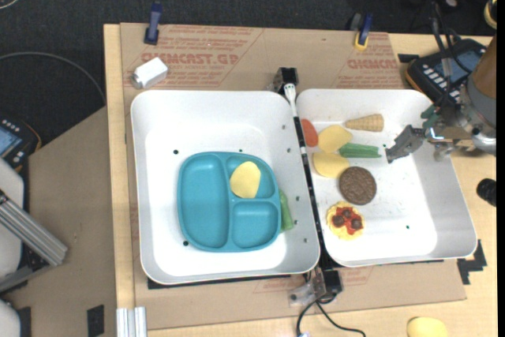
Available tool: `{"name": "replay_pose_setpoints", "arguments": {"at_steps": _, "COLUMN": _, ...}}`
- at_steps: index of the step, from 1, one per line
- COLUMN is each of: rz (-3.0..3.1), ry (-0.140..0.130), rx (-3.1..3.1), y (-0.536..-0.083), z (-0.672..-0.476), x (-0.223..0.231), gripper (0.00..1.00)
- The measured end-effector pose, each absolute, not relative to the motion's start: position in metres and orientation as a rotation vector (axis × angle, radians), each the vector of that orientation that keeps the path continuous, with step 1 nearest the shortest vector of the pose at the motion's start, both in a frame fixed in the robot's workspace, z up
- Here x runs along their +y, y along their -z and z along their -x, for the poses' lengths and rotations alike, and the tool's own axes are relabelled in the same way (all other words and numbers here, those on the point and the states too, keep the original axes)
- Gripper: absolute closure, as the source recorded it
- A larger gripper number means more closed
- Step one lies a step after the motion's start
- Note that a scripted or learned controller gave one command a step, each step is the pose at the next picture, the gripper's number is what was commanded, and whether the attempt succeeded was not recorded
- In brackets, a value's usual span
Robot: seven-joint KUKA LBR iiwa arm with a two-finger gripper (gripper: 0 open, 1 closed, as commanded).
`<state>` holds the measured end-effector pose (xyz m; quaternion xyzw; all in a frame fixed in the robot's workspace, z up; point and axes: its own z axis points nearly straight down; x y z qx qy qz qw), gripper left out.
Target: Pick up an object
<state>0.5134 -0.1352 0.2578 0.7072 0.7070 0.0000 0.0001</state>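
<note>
The claw [401, 144] hangs over the right bin [418, 241], toward its three o'clock side. Its dark fingers look spread apart with nothing between them. At nine o'clock from it lies a green bean-like piece [361, 149], close but not touching as far as I can see. Nearby sit a yellow piece [334, 137], an orange-red piece [309, 133] against the bin's left wall, and a tan cone [364, 122] at about eleven o'clock from the claw. Lower down are a pale yellow piece [327, 164], a brown round patty [358, 184] and a small pizza-like disc [346, 219]. In the left bin [158, 170] a teal divided tray [207, 205] holds a yellow piece [245, 180] in its upper right compartment.
</note>
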Motion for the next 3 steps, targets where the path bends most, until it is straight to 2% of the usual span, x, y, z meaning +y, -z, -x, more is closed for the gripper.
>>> {"name": "replay_pose_setpoints", "arguments": {"at_steps": 1, "rz": -2.204, "ry": -0.018, "rx": 2.224, "y": -0.376, "z": -0.505, "x": -0.069, "gripper": 0.0}}
{"name": "replay_pose_setpoints", "arguments": {"at_steps": 2, "rz": -2.211, "ry": -0.018, "rx": 2.203, "y": -0.534, "z": -0.521, "x": -0.117, "gripper": 0.0}}
{"name": "replay_pose_setpoints", "arguments": {"at_steps": 3, "rz": -2.233, "ry": 0.016, "rx": 2.231, "y": -0.286, "z": -0.502, "x": -0.098, "gripper": 0.0}}
